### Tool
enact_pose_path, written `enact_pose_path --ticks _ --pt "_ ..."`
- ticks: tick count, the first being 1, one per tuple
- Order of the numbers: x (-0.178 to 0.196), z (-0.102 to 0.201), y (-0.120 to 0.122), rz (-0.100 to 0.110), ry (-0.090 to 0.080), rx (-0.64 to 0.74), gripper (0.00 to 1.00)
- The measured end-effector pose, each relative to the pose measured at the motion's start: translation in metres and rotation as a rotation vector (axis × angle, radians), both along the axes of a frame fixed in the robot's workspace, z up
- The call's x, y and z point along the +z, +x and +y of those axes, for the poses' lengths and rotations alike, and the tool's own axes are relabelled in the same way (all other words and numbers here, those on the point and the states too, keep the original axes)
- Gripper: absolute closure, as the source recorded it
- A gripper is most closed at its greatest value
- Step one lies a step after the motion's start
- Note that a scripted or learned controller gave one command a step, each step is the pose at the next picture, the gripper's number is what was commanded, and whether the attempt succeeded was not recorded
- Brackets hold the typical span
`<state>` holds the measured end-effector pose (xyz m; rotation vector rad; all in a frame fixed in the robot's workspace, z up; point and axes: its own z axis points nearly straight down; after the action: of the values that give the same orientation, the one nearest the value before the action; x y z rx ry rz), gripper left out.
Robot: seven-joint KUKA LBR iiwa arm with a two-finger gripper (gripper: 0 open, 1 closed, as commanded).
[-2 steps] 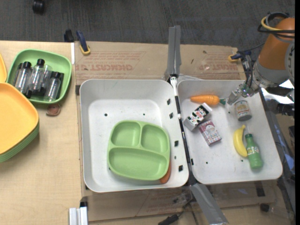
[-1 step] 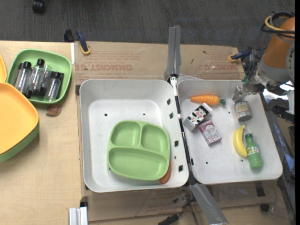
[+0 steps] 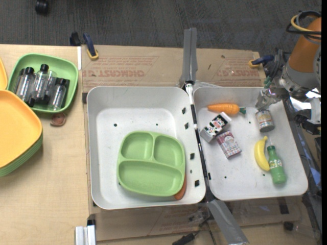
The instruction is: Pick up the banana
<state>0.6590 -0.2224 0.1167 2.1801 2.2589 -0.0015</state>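
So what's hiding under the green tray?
An orange-brown edge pokes out beneath the green tray at its lower right corner, in the left bin. The tray covers the rest, so I can't tell what it is.

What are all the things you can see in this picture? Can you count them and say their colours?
banana: 1, yellow, right bin, touching the green bottle
green bottle: 1, green, right bin, near corner
carrot: 1, orange, right bin, far side
can: 1, silver, right bin, under the gripper
small boxes: 2, white and pinkish, right bin, left part
divided plate: 1, green, left bin
bins: 2, white, side by side
square bowl of small bottles: 1, green, bench far left
stacked plates: several, orange, left edge
gripper: 1, grey, above the can
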Motion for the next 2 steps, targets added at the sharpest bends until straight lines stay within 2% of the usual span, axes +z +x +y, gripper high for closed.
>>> enact_pose_path --ticks 1,2 --pt "0.003 0.0 0.0 0.001 0.0 -0.268 1.0" --pt "-0.026 0.019 -0.032 0.003 0.002 -0.417 1.0"
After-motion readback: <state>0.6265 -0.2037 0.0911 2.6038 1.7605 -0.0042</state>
